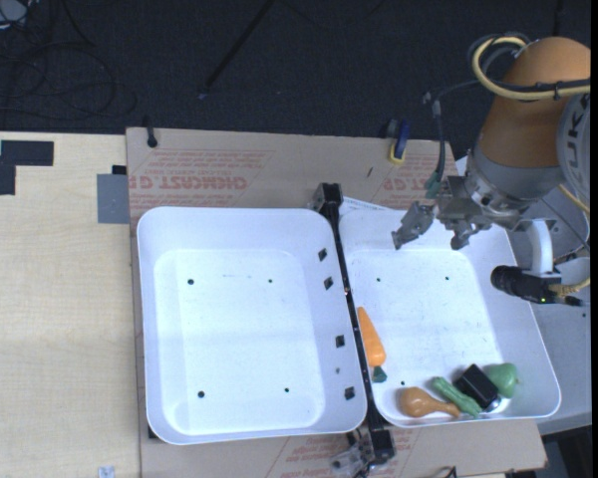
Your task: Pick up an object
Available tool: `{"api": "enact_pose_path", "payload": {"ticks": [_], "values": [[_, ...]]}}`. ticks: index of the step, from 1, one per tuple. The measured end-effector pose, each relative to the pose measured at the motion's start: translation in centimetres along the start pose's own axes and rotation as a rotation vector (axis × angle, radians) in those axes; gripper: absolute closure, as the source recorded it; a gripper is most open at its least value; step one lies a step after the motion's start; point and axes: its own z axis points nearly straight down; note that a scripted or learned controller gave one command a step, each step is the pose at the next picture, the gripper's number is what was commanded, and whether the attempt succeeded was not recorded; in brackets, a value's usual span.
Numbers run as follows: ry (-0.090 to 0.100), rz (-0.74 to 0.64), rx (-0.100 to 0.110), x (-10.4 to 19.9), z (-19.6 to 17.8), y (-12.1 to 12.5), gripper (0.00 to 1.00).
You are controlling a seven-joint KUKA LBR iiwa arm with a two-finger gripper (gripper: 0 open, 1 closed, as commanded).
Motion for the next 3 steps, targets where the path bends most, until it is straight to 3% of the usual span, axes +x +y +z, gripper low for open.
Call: {"api": "enact_pose_path", "payload": {"ticks": [1,2,3], "values": [[-0.001,0.002,0.009,-4.9,13.6,4.0,0.00],[0.002,-0.001,0.004,-0.6,16.4,2.0,0.00],[-0.002,0.006,0.004,-8.4,16.2,-3.4,0.00]]}}
